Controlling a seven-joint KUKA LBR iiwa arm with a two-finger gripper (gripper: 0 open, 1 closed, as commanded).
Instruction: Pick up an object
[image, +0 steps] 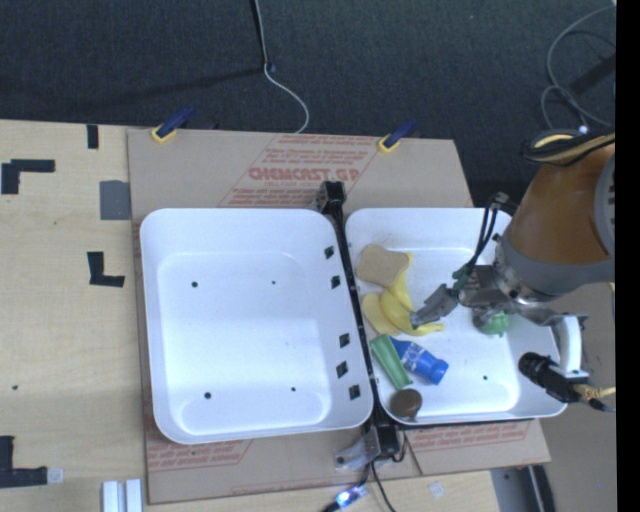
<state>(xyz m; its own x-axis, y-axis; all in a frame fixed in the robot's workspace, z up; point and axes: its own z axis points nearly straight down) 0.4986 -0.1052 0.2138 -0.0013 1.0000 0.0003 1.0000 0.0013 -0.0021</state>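
Gripper: the dark two-finger gripper (432, 303) reaches in from the right over the right shallow white bin (470, 225), tips low at the edge of the object cluster; whether its fingers are spread or closed, I cannot tell
Nearest object: a soft yellow banana-shaped piece (393, 308) lies right at the gripper tips, seemingly touching, and extends away beyond them toward the divider
Long axis: the yellow piece runs roughly from far to near, crosswise to the gripper's reach
Beyond it: a tan rounded block (382, 265) sits just past the yellow piece's far end
Nearer side: a green cylinder (389, 360) and a blue plastic bottle-like thing (422, 363) lie just toward the front rim; a brown round disc (405, 403) rests at that rim
Behind the tips: a small green object (491, 322) sits under the wrist
Edges: the black divider (343, 290) between bins crowds the cluster
Open room: bare bin floor lies back toward the arm; the left white bin (240, 320) lies well apart
Judgement: a grasp on the yellow piece looks the likeliest
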